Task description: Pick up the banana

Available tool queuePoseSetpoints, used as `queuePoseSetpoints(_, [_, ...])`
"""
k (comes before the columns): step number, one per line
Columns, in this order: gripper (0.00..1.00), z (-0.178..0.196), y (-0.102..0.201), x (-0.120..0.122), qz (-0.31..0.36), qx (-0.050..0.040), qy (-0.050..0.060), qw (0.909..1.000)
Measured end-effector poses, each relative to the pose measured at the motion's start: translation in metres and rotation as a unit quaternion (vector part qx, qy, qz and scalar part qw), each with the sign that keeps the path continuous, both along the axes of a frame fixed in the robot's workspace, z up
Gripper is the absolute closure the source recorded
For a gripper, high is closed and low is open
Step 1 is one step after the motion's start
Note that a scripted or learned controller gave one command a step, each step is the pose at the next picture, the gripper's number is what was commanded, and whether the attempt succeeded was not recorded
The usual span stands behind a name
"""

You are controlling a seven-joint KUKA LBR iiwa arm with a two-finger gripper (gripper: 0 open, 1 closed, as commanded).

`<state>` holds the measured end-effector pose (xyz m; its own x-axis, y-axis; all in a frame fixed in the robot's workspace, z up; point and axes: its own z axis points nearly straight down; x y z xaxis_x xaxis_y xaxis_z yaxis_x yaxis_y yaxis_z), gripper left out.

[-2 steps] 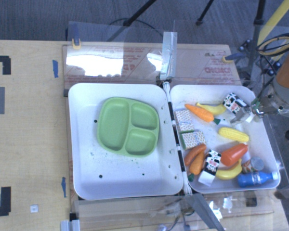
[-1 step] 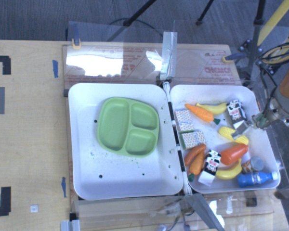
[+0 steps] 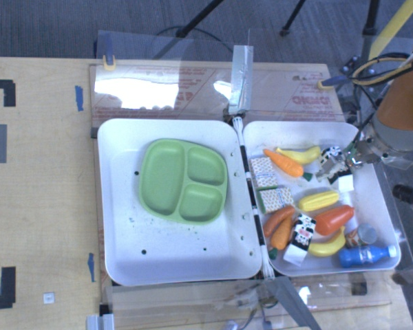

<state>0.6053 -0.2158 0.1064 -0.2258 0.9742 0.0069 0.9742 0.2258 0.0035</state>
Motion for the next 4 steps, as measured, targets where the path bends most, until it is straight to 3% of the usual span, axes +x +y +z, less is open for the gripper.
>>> queuePoseSetpoints(1, [0.0,-0.018,0.003,-0.068,0.0,0.003,-0.002,1.0])
queuePoseSetpoints(2, [1.0,-0.007,-0.001,-0.067,-0.001,-0.0027,-0.006,1.0])
queuePoseSetpoints(3, [0.0,-0.008,0.003,-0.067,0.001,0.0008,-0.004,1.0])
queuePoseSetpoints(4, [0.0,-0.017,0.004,-0.119,-0.03,0.0035,-0.004,0.9995])
